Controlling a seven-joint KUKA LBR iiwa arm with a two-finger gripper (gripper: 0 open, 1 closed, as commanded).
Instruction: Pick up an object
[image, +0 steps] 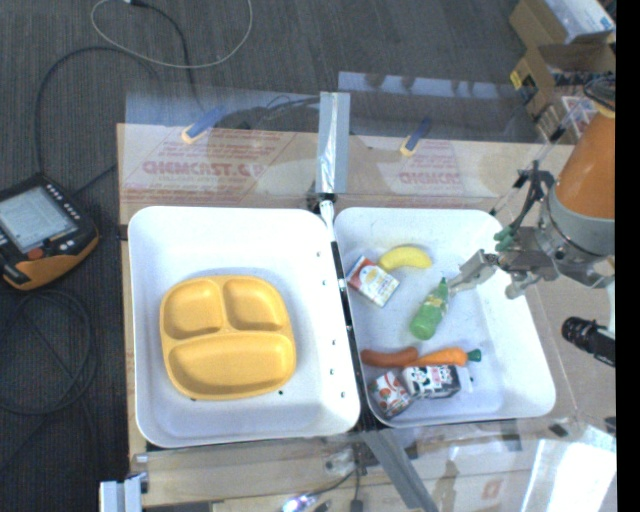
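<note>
Green bottle (430, 312): middle of the right bin (520, 385), long axis running lower-left to upper-right, cap toward the gripper.
Gripper (480, 272): over the right bin's right half, its tip just beside the bottle's cap; holds nothing.
Hard to make out: whether the fingers are spread or closed.
Arm (585, 195): enters from the right, cut off by the frame edge.
Left bin (150, 400): yellow divided tray (228, 337).

Faint red "CHEMCAST" lettering, printed across the cardboard sheet (215, 172) behind the bins
</note>
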